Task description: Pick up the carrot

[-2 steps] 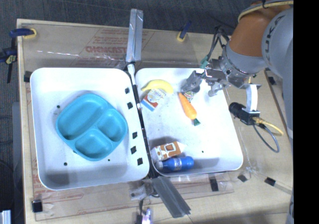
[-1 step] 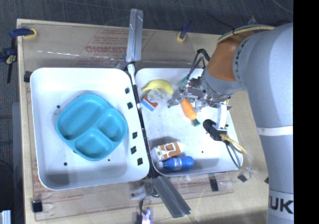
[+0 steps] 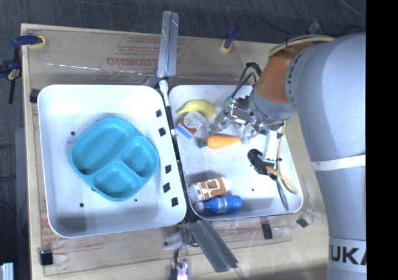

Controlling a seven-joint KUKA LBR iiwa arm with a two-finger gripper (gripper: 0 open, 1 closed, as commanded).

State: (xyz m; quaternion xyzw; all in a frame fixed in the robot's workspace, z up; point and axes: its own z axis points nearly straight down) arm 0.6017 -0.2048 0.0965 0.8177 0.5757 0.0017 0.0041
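The fingers [image 3: 236, 117] hang over the far half of the right bin [image 3: 239, 170], under the grey arm with its orange band. From this slant I cannot tell whether they are spread or pressed together. Nothing shows between them.

Just nearside of them lies the carrot [image 3: 221, 142], on the bin floor about midway between the bin's far and near walls and closer to its left wall than its right. Its long axis runs roughly left to right, along the tabletop's [image 3: 93, 55] near edge, and the right end sits slightly farther back. The dark green stub end points left toward the wall shared with the other bin, and the narrowing tip points right, toward the arm. It is smooth, bright orange and evenly coloured.

A yellow banana [image 3: 198, 109] sits in the far-left corner of this bin with a small packet [image 3: 189, 124] beside it. An orange-and-white carton [image 3: 208, 186] and a blue bottle [image 3: 221, 204] lie along the near wall.

The left bin [image 3: 56, 123] holds a blue divided plate [image 3: 115, 157].
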